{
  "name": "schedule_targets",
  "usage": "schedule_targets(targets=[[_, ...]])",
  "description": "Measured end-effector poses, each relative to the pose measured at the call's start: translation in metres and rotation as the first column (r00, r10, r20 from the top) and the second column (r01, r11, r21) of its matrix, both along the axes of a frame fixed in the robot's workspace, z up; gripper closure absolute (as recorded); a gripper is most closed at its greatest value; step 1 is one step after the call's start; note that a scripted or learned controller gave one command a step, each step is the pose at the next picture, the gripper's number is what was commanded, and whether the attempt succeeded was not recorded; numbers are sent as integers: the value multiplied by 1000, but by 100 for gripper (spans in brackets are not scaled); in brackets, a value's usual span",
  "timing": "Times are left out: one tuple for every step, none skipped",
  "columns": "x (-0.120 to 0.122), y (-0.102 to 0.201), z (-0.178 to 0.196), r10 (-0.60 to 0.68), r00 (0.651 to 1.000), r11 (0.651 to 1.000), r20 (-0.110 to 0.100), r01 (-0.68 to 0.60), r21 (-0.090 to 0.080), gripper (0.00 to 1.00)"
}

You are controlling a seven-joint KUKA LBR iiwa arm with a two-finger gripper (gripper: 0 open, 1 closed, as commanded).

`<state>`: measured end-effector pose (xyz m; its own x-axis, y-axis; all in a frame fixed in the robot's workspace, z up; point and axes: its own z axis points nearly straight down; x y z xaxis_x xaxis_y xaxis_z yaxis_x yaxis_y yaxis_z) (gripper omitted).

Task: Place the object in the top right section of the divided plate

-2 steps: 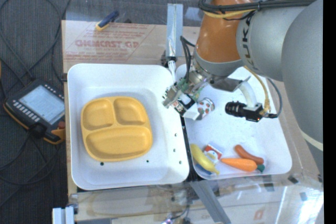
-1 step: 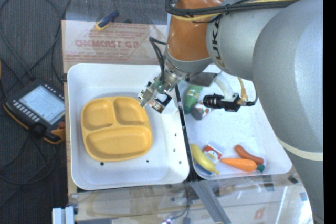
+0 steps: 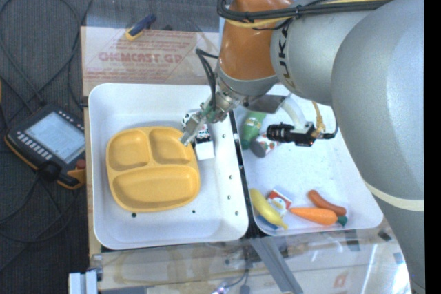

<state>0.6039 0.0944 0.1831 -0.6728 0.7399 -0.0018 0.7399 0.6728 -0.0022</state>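
The yellow divided plate lies in the left white bin, with two small sections at the back and one large section in front. My gripper hangs over the plate's top right corner, at the edge of the top right section. A small white and black piece shows just below the gripper, beside the plate's right rim. I cannot tell whether it is a held object or part of the gripper. The arm's orange band and grey body cover the space above the right bin.
The right bin holds a green bottle, a banana, a carrot, a red sausage and a small red and white carton. A teach pendant lies left of the bench.
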Motion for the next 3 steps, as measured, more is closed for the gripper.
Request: schedule_targets(targets=[[15, 31, -64, -70, 997, 997, 40, 70, 8, 0], [-22, -17, 0, -306, 952, 952, 0, 306, 0, 0], [-8, 43, -63, -123, 992, 992, 38, 123, 10, 0]])
